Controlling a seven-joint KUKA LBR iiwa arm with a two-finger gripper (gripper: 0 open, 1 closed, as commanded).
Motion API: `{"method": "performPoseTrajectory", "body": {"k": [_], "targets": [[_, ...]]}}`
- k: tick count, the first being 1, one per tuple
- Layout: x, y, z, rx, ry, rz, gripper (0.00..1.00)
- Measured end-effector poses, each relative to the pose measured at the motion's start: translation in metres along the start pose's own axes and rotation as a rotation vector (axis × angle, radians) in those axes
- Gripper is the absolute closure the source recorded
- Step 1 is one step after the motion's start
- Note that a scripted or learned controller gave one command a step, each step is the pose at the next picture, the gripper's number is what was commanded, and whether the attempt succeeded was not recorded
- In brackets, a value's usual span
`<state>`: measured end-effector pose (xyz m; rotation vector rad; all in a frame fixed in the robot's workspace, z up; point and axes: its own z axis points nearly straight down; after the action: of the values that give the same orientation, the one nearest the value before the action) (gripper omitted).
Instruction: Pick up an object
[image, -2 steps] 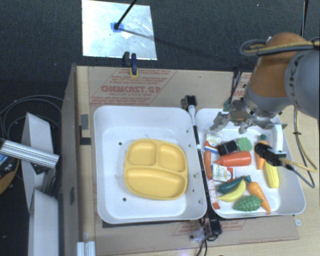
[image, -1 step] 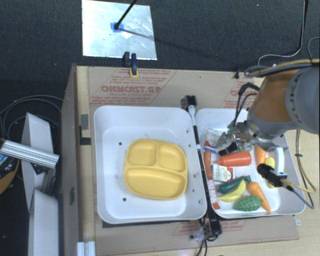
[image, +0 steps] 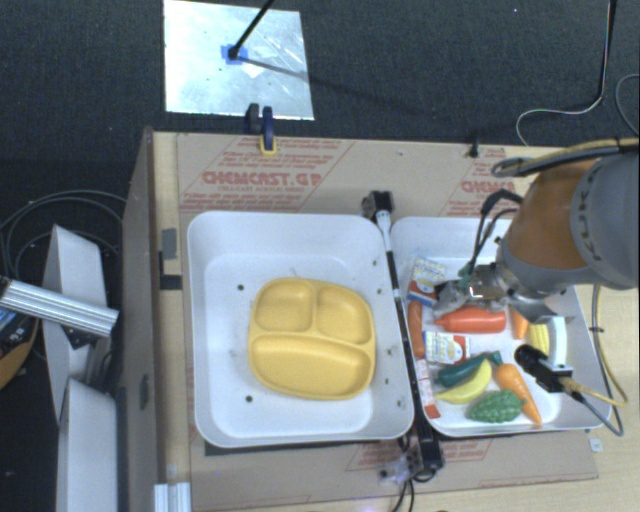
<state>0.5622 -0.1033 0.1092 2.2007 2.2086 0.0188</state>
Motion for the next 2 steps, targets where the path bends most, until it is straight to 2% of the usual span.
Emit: {"method": "performPoseTrajectory", "body": {"k": [1,2], "targets": [[-0.0003,0.0007,-0.0103,0.000,0.001,-0.001,1.00],[-0.0001,0.0006,-0.0102,0.001,0.001,-0.001,0.00]]}}
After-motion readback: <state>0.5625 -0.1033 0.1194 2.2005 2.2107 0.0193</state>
